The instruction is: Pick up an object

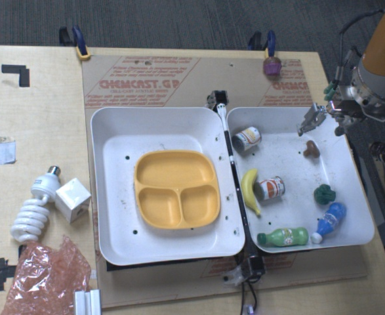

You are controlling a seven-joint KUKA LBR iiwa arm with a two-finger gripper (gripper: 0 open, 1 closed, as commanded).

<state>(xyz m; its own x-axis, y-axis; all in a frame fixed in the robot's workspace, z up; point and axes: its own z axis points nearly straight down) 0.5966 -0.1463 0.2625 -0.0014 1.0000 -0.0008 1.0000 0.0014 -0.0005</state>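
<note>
Seven items in the right bin (349, 176), hand (313, 118) above its far edge, spread and holding nothing: nearest, a small brown lump (311, 150) by the far-right corner, likely light and stiff, best pinched across its narrow middle.

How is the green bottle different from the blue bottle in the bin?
The green bottle is green with a pale label; the blue bottle is blue with a white cap end.
The green bottle lies flat along the bin's near edge; the blue bottle lies slanted by the right wall.
The green bottle looks longer; the blue bottle looks shorter and rounder.
Both lie on their sides in the right bin, close together.
</note>
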